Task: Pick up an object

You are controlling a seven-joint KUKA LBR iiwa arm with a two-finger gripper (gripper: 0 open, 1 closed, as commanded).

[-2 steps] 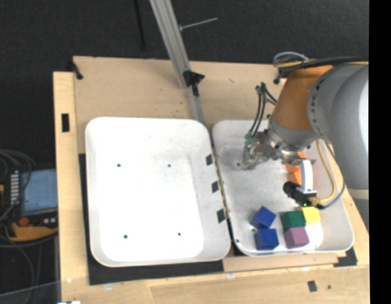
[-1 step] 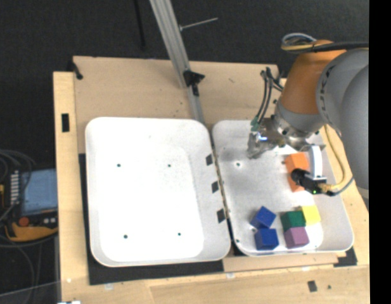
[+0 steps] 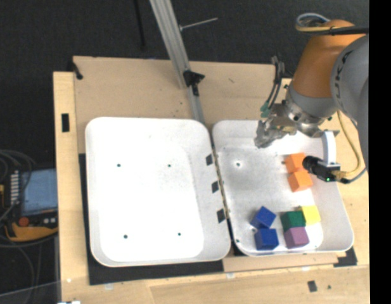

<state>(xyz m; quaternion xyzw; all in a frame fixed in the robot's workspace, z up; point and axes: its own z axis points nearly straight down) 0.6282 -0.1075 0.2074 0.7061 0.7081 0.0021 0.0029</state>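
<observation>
In the camera view my gripper (image 3: 263, 138) hangs over the far part of the right bin (image 3: 246, 170), with nothing seen between its fingers. Two orange blocks (image 3: 298, 171) lie at the bin's right side, to the right of and nearer than the gripper. Two blue blocks (image 3: 265, 227) sit near the bin's front edge. Beside them are a green block (image 3: 293, 220), a yellow block (image 3: 310, 215) and a purple block (image 3: 297, 236). The arm's orange band (image 3: 319, 62) and grey wrist rise behind the gripper.
The left bin (image 3: 151, 189) lies beside the right one, joined by black clips (image 3: 215, 185). A slanted metal pole (image 3: 173, 43) crosses the bench behind the bins. A black cable and connector (image 3: 322, 166) hang beside the orange blocks.
</observation>
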